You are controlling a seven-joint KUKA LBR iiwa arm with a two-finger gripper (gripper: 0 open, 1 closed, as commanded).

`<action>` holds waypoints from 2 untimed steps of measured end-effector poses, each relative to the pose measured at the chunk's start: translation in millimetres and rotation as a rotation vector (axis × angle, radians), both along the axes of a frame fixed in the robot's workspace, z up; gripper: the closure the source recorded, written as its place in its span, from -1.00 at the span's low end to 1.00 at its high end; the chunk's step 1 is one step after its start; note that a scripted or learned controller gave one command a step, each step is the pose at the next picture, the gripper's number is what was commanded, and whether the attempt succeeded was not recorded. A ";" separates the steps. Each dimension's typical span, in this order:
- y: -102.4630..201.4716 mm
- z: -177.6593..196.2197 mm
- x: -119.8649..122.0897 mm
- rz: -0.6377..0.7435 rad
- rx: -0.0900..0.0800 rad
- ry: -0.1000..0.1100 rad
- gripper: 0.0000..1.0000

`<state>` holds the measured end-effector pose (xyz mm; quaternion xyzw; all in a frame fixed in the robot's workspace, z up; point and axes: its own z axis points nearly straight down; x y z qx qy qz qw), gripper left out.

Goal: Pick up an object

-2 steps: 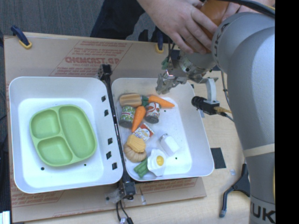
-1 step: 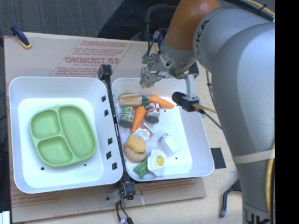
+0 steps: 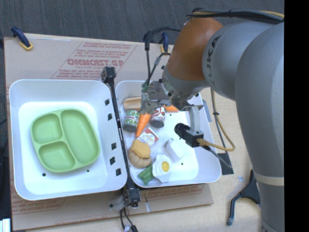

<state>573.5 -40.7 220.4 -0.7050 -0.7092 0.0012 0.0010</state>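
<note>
We see a green divided plate (image 3: 65, 140) lying flat in the left white bin (image 3: 19, 178), its three compartments facing up. Both bins sit on a sheet of brown cardboard (image 3: 72, 62) printed with red lettering, which covers the bench. A blue-and-yellow clamp (image 3: 21, 37) grips the cardboard at its far left corner, and another clamp (image 3: 155, 36) sits at the far edge near the middle. Black clips (image 3: 109, 74) join the two bins along their shared edge. Beyond the cardboard we see dark grey carpet (image 3: 96, 8).
</note>
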 end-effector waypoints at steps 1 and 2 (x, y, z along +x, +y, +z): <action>-0.3 10.3 0.6 0.003 -0.001 0.000 1.00; -13.5 -1.6 -75.0 0.000 0.000 0.000 1.00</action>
